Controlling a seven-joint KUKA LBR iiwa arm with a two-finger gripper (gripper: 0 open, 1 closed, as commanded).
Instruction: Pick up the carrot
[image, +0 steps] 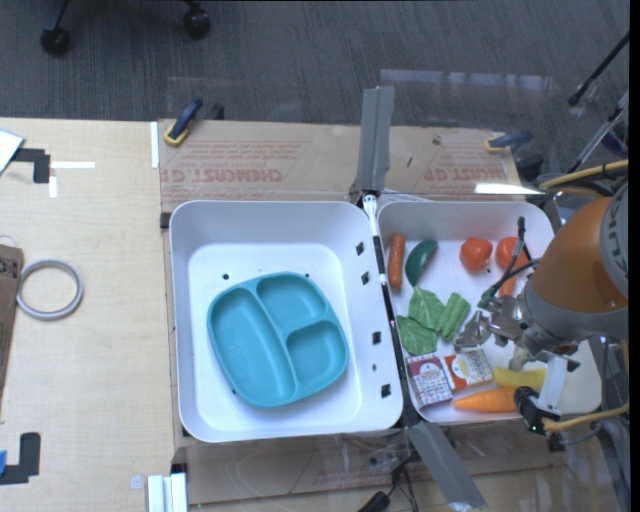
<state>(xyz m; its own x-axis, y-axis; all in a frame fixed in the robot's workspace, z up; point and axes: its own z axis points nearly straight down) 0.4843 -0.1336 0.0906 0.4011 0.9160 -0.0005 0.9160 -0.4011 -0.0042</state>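
Lying along the near edge of the right bin (536, 212), the carrot (482, 402) sits beside a small card. The gripper (497, 330) hovers just above it; its grip state is unclear.

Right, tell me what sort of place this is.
Probably a robotics lab or test bench, not a kitchen. A grey arm with an orange band reaches over two shallow white plastic bins set on flattened cardboard; the right one holds toy food, including an orange carrot. Grey office carpet lies beyond.
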